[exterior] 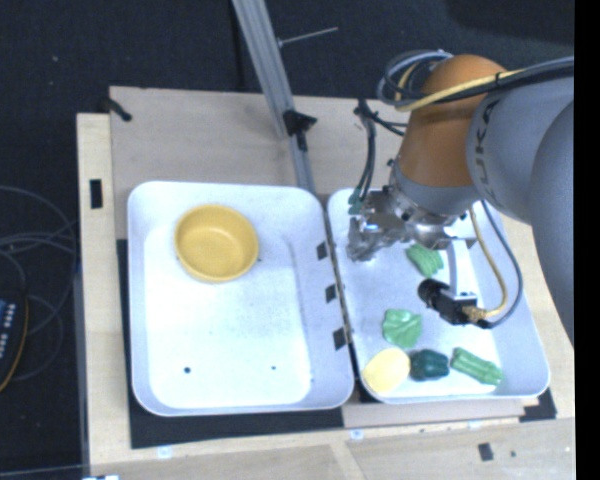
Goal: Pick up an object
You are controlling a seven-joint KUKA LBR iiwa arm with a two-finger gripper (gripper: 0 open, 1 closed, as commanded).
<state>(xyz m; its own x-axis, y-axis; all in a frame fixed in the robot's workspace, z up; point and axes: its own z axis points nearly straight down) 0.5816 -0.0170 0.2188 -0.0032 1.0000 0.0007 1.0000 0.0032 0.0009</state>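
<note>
Camera view: gripper (365,240) hovers at ten o'clock in the right bin (525,363), its grip state impossible to tell. Green pieces (402,326) and a yellow object (386,369) sit toward six o'clock; yellow bowl (217,242) in the left bin (230,368).

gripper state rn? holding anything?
Gripper: over the right bin, near its left wall; jaws' state cannot be told, nothing seen held.

Smooth white plastic bins (160,368) (faintly speckled) sit on a matt wooden bench (200,133).
</note>
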